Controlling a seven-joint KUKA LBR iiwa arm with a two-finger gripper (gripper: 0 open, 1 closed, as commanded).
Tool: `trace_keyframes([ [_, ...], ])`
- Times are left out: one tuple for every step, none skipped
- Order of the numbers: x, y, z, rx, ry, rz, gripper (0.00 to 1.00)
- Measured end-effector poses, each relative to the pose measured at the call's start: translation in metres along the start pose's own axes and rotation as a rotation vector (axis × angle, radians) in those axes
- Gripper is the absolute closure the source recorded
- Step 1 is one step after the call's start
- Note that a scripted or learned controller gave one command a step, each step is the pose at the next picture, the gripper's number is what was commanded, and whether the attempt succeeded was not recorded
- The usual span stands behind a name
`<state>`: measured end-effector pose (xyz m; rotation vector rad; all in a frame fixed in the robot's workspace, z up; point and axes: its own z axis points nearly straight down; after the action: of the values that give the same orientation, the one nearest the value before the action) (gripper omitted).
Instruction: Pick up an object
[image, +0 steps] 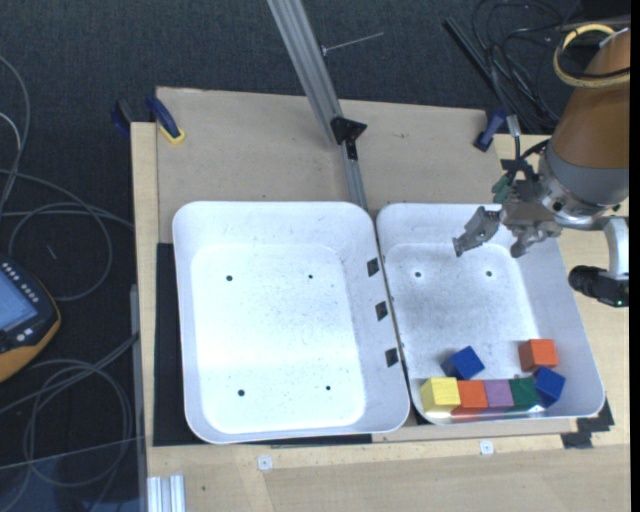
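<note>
My gripper (497, 237) hangs over the back part of the right bin (572, 300), its two fingers spread open with nothing between them. Several coloured blocks lie at the bin's front edge, well below the gripper: a yellow block (438, 393), an orange block (471, 394), a purple block (498, 392) and a green block (523, 390) in a row. A blue block (466, 362) sits just behind the row. At the right end are an orange-red block (539, 352) and a second blue block (549, 384).
The left bin (190, 300) sits beside the right one, with black clips (381, 310) along the shared rims. A slanted metal bar (320, 90) rises from the back of the bench. Cables lie on the floor to the left.
</note>
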<state>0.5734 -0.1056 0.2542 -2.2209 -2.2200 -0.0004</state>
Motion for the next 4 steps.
trace_keyframes([
  [-0.043, -0.083, 0.106, 0.012, 0.001, 0.005, 0.0],
  [-0.011, -0.04, 0.158, 0.001, 0.001, -0.005, 0.0],
  [-0.045, -0.026, 0.142, -0.004, -0.003, 0.001, 0.0],
  [0.0, -0.037, 0.156, 0.004, 0.003, -0.004, 0.0],
])
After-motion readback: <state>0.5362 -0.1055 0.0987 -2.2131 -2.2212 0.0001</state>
